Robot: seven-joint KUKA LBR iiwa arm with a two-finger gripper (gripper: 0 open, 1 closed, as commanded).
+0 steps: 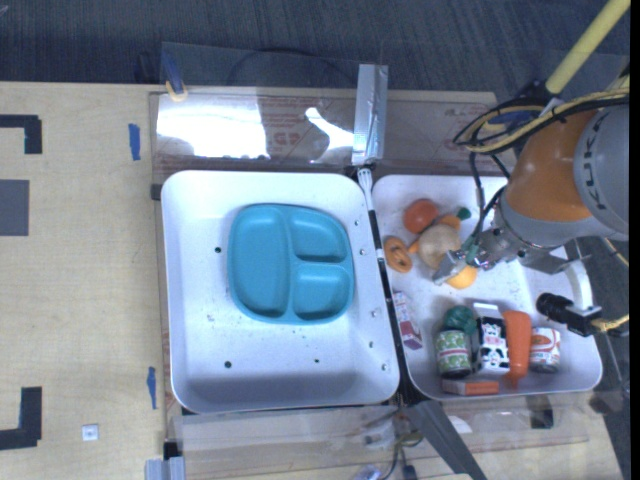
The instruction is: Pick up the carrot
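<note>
The grey arm with its orange band (545, 183) is reaching in from the right and hanging over the upper part of the right white bin (590, 363), where the toy food is crowded together. Its pincer (470, 260) is sitting low among a cluster there, just beside a pale beige lump of play food (437, 240) and a small yellow piece (462, 279), with a red tomato-like ball (421, 213) and an orange slice-like piece (399, 255) close on the far side; whether the pincer is open or closed I cannot tell, since its tips are blending into the clutter, and nothing is plainly showing between them. The carrot (517, 344) is lying well apart from it, at the near end of the same bin: a long orange shape wedged between a black-and-white carton (490, 345) and a red-and-white can (544, 349), with a green-labelled can (455, 345) further left and a flat orange-red item (472, 388) along the rim. That tight packing is probably leaving little room for a grasp from the sides. The left bin (190, 298) is carrying a blue divided plate (290, 261), lying flat, seemingly as a spare drop spot. Both bins are resting on the wooden surface (80, 268). By my reading the arm is working in the wrong cluster for this task.
</note>
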